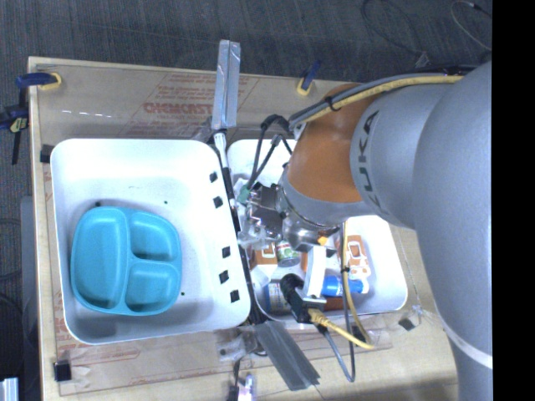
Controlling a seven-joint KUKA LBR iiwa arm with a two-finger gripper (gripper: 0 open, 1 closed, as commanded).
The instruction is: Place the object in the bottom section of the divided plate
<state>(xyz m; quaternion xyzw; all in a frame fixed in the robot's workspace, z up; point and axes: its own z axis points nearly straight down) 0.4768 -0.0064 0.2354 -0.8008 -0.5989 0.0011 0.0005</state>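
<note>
We see the bench (125, 90) carrying two shallow white bins side by side, and the layout explains the job: the left bin (134, 161) holds only the blue divided plate (125, 260), lying flat with its sections facing up, ready to receive something, while the right bin (393, 286) keeps the loose objects (351, 266) to pick from. The arm (393, 165) reaches in from the right and leans low over that right bin, so we judge it is working at the pickup, not the drop. Its tool (266, 224) sits near the divider between the bins, above the clutter, but the wrist and cables hide it, and we cannot tell whether it is open, closed or holding anything. The object to move is, we think, among the items in the right bin; none lies on the plate yet.
</note>
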